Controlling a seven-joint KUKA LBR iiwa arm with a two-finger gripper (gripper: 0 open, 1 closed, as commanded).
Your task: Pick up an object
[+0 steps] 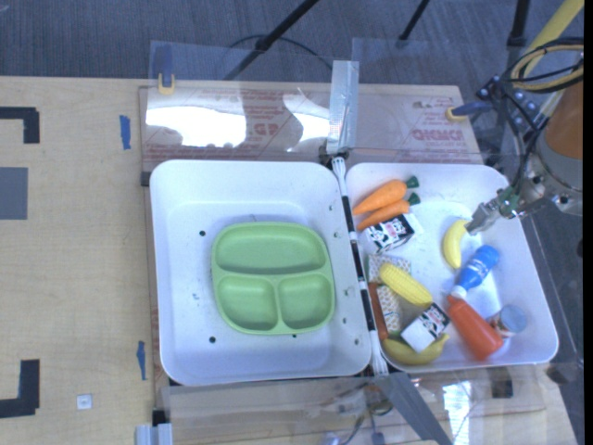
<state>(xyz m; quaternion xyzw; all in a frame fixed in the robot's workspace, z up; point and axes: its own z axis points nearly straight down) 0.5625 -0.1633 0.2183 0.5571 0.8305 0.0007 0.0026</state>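
My gripper (484, 217) hangs over the right bin (533, 276) near its right wall, just up and right of a yellow banana (453, 244). Nothing shows between its tips. Below it lies a blue bottle with a white label (476, 272). Further down are an orange-red bottle (474, 328) and a small jar (510, 321). Two carrots (382, 202) lie at the bin's top left, with a black-and-white carton (391, 234) under them. An ear of corn (404, 284), a second carton (428, 325) and another banana (410, 351) fill the lower left.
The left bin (176, 248) holds a green divided plate (273, 276). A clear plastic panel (306, 119) stands behind both bins. The arm's orange band (567, 133) and cables (533, 72) are at the right edge.
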